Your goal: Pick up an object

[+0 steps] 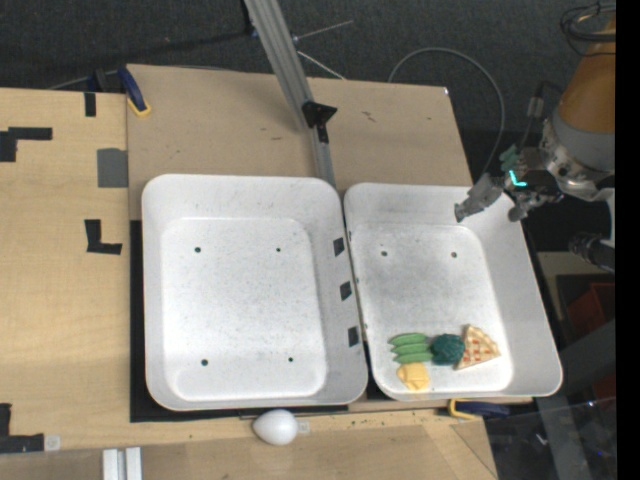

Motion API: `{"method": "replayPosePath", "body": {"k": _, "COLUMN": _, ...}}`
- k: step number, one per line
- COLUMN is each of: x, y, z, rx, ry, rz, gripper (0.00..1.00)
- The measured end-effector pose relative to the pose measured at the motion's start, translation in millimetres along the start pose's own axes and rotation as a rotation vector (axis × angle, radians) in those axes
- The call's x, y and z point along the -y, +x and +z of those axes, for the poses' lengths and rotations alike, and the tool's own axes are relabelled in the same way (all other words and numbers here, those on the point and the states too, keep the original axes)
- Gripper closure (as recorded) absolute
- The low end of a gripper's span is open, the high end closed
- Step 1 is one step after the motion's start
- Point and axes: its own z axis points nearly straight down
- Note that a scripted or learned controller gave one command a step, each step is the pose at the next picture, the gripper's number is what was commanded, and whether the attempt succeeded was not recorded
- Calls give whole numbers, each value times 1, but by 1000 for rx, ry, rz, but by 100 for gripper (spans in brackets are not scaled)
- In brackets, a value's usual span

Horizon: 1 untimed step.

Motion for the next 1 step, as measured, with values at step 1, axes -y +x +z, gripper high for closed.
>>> {"method": "replayPosePath", "body": {"k": 1, "x": 0, "y": 0, "z": 0, "rx": 0, "ry": 0, "rz": 0, "gripper": 0}}
